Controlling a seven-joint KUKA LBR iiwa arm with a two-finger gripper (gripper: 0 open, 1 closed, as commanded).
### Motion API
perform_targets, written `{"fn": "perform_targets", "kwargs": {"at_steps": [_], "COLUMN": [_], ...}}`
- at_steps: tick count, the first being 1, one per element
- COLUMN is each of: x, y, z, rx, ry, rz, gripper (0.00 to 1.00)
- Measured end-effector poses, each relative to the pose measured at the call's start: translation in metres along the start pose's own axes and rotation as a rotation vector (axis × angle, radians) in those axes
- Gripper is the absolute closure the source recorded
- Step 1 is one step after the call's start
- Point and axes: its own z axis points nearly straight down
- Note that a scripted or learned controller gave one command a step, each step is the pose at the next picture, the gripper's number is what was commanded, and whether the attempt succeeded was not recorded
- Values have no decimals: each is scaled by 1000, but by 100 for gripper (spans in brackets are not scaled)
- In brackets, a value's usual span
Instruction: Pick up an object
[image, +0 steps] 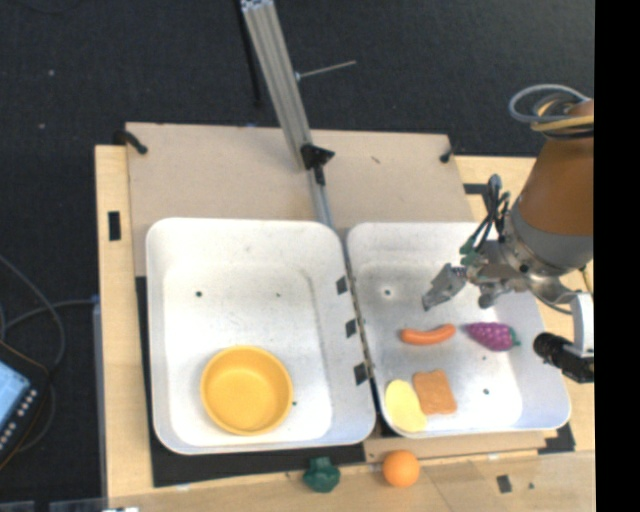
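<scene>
Two shallow white bins sit side by side on the pale wooden worktop — the left bin in the middle-left of the frame, the right bin in the middle-right. The left one holds a single thing: one round yellow plastic bowl, upright, in its lower part. The right one holds four: one orange toy carrot lying flat near the middle, one purple toy bunch of grapes just to its right and apart from it, one tan toy slice of bread lower down, and one pale yellow oval piece touching the slice's left edge.

Outside the bins, on the lower edge of the worktop, lie one orange ball and one small dark green toy, near each other.

The grey pincer hangs over the right bin, above and just beside the carrot, with nothing between its fingers; whether they stand wide or narrow I cannot tell.

A slanted metal rail runs from the top of the frame to the bins' junction. Around the worktop is dark carpeted floor, with black cables at the left.
</scene>
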Motion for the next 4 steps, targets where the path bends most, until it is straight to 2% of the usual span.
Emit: {"fn": "perform_targets", "kwargs": {"at_steps": [1,3,4], "x": [0,5,-6], "y": [0,5,-1], "z": [0,91,142], "rx": [-1,7,7], "ry": [0,-1,-2], "rz": [2,5,5], "gripper": [0,0,0]}}
